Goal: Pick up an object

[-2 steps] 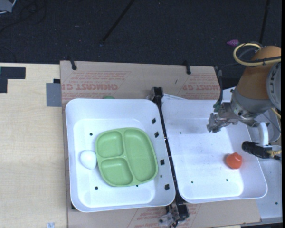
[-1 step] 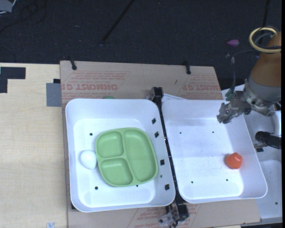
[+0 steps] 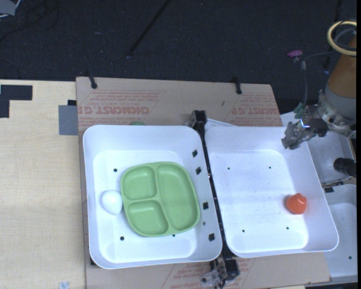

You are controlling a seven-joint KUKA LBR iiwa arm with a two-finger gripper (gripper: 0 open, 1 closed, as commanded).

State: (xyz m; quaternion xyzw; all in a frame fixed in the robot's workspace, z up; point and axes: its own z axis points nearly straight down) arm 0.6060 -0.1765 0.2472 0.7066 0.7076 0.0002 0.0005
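A pale wooden bench carries a sheet of brown cardboard, and beyond it lies dark carpeted floor with loose cables.

Nearest the camera, the front rims of two shallow white bins sit side by side on the cardboard, joined by a black clamp strip running between them. Red printing peeks out from under the bins at the front edge, too cut off to read.

In the left bin a green plate with three compartments lies flat at a slight angle. A white egg-shaped ball rests just beside the plate's left edge, touching it or nearly so.

In the right bin a small orange-red object sits alone near the right wall, well apart from everything else.

Farther back, the cardboard shows red lettering printed upside down and mirrored; it cannot be read with certainty. Two black pegs stand at its far edge.

At the right, the claw hovers over the far right corner of the right bin, well apart from the orange-red object. Whether it is spread or closed cannot be told, and nothing is seen in it. Above it rises the grey arm with its orange band.
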